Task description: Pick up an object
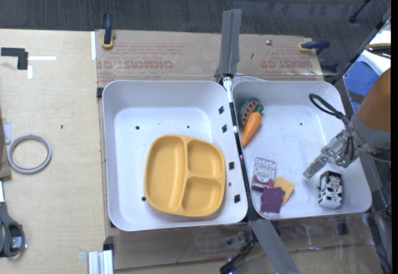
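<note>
- The cow-patterned toy (pixel 331 189) stands in the right bin (pixel 292 102), near that bin's 4 o'clock corner, close to the front wall.
- The hand (pixel 324 161) hangs just beside it, up and slightly left, so the toy lies at about 5 o'clock from the fingertips and very near them.
- The fingers look spread, with grey tips pointing down-left toward the bin floor; nothing sits between them.
- The toy's long axis runs roughly 12 to 6 o'clock in the camera view, upright in the picture, black patches on white.
- My judgement: the coming move turns on this small offset. The hand needs to shift toward 5 o'clock and drop so the fingers straddle the toy's narrow width.
- Other candidates lie farther off at 9 o'clock from the hand: a small printed card (pixel 264 171), a purple piece (pixel 272 199) and a yellow piece (pixel 285 188) touching it, and a toy carrot (pixel 250 123) by the divider.
- The yellow divided plate (pixel 185 174) sits in the left bin (pixel 121 161), well apart.
- Risk: the bin's front wall close behind the toy may crowd a finger.
</note>
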Controlling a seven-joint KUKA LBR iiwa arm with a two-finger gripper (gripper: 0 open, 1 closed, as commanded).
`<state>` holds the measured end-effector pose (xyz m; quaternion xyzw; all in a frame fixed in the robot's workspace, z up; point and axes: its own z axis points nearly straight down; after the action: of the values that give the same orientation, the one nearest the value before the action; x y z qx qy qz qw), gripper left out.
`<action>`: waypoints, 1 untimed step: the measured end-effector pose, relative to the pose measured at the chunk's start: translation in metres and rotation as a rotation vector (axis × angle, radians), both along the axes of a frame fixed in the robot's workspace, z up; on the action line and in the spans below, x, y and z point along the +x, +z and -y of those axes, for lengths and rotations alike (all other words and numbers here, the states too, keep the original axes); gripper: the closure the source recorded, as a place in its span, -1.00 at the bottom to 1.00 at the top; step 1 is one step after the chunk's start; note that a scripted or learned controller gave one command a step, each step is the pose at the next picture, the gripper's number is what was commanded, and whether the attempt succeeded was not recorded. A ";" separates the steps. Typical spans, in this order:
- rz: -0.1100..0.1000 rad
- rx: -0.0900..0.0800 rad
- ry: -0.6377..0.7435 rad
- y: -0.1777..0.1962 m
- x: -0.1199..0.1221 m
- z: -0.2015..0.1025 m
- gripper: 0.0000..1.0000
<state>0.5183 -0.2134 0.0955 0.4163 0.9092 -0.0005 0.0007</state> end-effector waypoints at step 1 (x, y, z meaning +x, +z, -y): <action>0.000 0.000 -0.275 0.055 -0.027 0.009 -1.00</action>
<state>0.4910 -0.2220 0.1502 0.5368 0.8437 -0.0005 0.0006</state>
